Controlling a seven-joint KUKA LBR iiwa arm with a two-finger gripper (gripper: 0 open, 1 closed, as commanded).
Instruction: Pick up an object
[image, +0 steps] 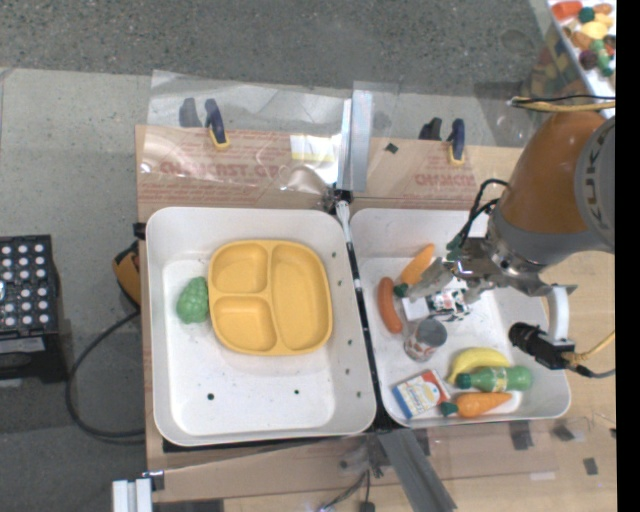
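In the right bin (372, 232) we see the pickable things: a sausage (388, 304), a carrot (418, 264), a tin can (424, 339), a banana (476, 360), a green bottle (497, 379), a small carton (419, 393) and another carrot (484, 403). The left bin (170, 400) holds a yellow divided tray (270, 296) beside a green lump (193, 299). Both sit on a wooden bench (262, 160) over grey floor. The gripper (438, 293) hangs just above the can; we cannot tell its grasp
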